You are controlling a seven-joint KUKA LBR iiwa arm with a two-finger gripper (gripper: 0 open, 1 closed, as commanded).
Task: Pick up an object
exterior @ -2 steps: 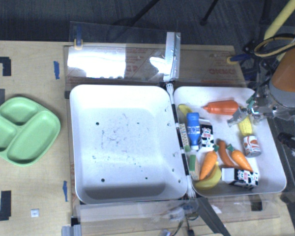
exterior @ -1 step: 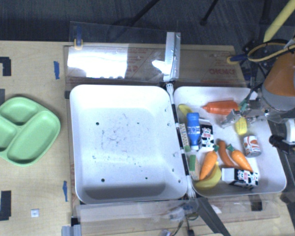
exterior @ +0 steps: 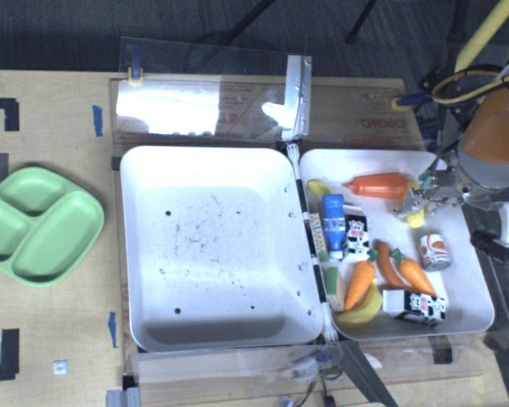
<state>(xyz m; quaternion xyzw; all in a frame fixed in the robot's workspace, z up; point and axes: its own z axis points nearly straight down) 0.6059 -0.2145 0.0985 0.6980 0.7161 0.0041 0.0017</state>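
Observation:
The right bin (exterior: 479, 312) holds several toys. A long orange carrot (exterior: 377, 185) lies at its back, with a blue bottle (exterior: 332, 225) and a cow-patterned carton (exterior: 356, 234) in front of it. Further forward are smaller carrots (exterior: 360, 282), a banana (exterior: 362, 309), a small can (exterior: 433, 251) and a second cow-patterned carton (exterior: 422, 305). My gripper (exterior: 424, 193) hangs low at the bin's back right, just right of the long carrot's tip and above a small yellow piece (exterior: 416, 219). Nothing shows in its grasp.
The left bin (exterior: 212, 236) sits beside the right one, sharing a divider edge. A green divided plate (exterior: 38, 225) rests on the bench at far left. A clear plastic panel (exterior: 212, 100) stands behind the left bin. Cables and the arm's body (exterior: 492, 142) crowd the right side.

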